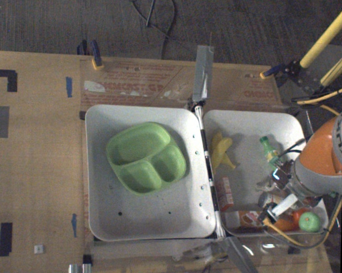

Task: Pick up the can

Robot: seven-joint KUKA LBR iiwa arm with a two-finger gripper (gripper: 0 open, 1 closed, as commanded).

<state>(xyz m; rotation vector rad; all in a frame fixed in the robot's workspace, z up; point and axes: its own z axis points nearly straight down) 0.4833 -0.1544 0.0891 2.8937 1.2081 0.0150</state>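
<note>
A small red and white can (225,194) lies on its side in the right bin (247,122), close to the divider between the bins. My gripper (273,203) hangs low over the front right part of that bin, to the right of the can and apart from it. The grey wrist and orange band (326,151) rise behind it and hide part of the bin's right side.
The right bin also holds a banana (222,151), a green bottle (267,147), a red and white packet (250,219), an orange carrot (284,224) and a green ball (309,222). A green divided plate (146,157) lies in the left bin (156,225).
</note>
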